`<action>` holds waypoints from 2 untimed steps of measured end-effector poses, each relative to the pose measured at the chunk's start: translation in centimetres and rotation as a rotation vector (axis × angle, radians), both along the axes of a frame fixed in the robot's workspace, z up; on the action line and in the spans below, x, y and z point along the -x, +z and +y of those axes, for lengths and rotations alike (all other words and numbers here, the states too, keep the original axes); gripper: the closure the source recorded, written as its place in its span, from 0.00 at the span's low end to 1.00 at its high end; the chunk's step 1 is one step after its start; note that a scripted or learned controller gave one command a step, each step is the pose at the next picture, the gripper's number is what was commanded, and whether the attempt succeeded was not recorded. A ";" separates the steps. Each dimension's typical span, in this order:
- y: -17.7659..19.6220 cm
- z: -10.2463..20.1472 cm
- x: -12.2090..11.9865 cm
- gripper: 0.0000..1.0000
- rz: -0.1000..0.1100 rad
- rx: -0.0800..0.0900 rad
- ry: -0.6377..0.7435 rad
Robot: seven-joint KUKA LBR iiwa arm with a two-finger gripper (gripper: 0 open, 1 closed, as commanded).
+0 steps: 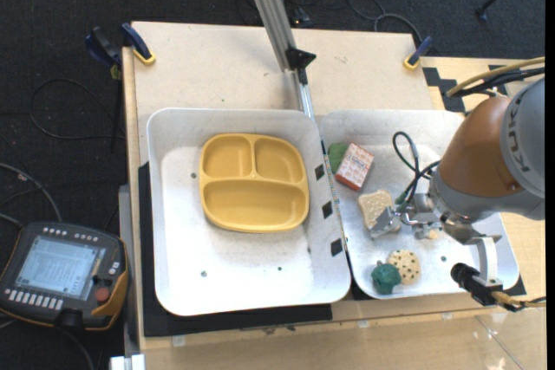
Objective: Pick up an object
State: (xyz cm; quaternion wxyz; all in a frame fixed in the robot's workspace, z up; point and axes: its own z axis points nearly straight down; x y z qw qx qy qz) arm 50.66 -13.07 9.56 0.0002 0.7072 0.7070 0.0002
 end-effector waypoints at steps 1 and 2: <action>1.1 0.0 -0.1 1.00 -0.002 0.000 0.000; 6.0 -0.1 -1.2 1.00 -0.005 0.002 0.003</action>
